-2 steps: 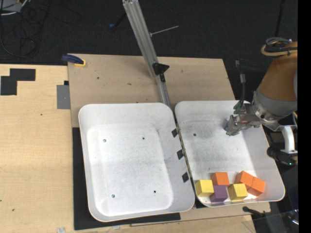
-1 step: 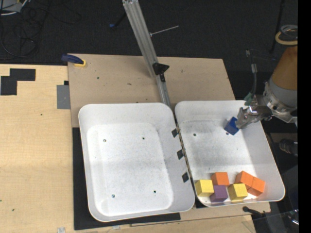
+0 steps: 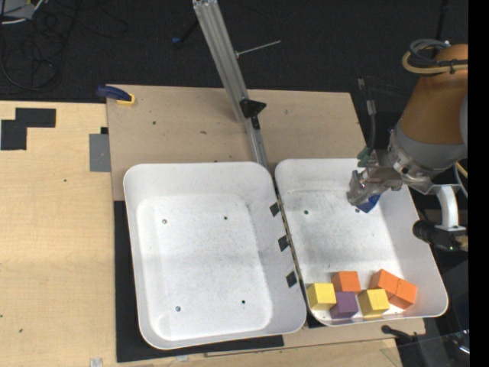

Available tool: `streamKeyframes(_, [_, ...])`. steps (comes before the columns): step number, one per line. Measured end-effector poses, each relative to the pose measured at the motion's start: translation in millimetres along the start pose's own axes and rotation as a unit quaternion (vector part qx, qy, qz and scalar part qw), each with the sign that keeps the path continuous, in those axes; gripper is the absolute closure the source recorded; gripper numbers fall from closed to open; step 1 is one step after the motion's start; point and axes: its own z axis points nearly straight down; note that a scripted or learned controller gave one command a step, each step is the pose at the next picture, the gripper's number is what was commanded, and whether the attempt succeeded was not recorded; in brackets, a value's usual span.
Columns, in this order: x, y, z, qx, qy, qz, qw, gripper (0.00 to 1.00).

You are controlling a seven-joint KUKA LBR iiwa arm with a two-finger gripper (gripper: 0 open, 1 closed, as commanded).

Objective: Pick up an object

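Wooden bench, two shallow white bins (image 3: 153, 182). Steel two-finger gripper (image 3: 365, 199) over right bin's 1 o'clock, clamped on small blue block (image 3: 371, 202). Step looks like lift; next: raise clear without slipping.

bench: pale wood (image 3: 53, 228) | floor: dark, cables (image 3: 30, 21) | aluminium rail (image 3: 225, 60) leaning
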Motion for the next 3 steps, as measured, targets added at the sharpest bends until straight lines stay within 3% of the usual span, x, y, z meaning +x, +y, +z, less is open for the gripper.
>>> streamKeyframes(3, [161, 31, -1, 0.0, 0.0, 0.0, 1.0, 1.0])
